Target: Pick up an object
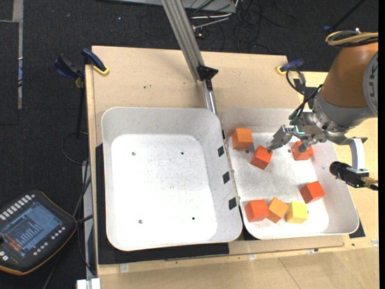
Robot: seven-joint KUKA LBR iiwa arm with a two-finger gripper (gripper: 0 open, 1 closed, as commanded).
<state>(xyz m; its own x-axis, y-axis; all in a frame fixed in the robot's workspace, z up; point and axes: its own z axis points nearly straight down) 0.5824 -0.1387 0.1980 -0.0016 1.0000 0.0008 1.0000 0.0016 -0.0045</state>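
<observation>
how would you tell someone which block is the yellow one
Look in the right bin, along its near edge, where three blocks sit in a row. The yellow block is the rightmost one, beside a light orange block; it is the one yellow block there.

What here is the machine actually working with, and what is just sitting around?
Part of the job:
- gripper
- red cube near the gripper
- red cube under the arm
- orange cube
- the three cubes in a row
- lone red cube
- right bin

Just lying about:
- left bin
- handheld controller
- blue clamps
</observation>
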